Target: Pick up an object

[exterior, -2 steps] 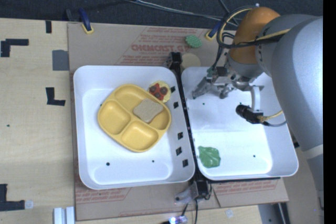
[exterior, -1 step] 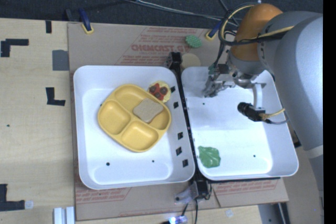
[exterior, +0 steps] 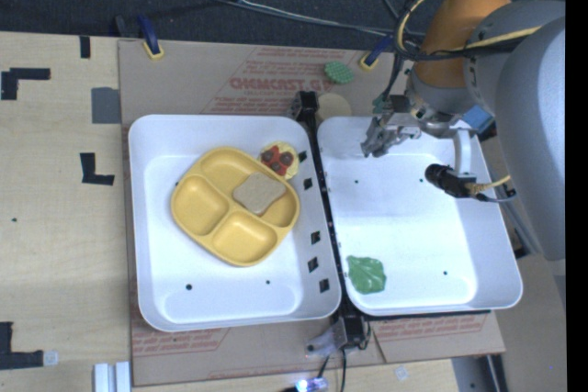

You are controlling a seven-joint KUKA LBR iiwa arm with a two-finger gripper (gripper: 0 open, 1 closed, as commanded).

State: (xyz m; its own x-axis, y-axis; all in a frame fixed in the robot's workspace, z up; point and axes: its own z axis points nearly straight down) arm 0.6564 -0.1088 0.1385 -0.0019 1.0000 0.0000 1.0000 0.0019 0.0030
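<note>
My gripper (exterior: pixel 374 145) hangs over the far left corner of the right bin (exterior: pixel 478 225), and I see nothing in it. A green lumpy object (exterior: pixel 366 274) lies in that bin's near left corner, well away from the gripper. In the left bin (exterior: pixel 156 197) sits a yellow divided plate (exterior: pixel 207 207). On the plate lies a tan slice of bread (exterior: pixel 258 192), and a small red and dark item (exterior: pixel 279 159) rests at its far right edge.
A small green round object (exterior: pixel 338 72) lies on the cardboard behind the bins. A black divider strip (exterior: pixel 314 197) runs between the two bins. The arm's grey body (exterior: pixel 542 106) looms over the right bin's right side.
</note>
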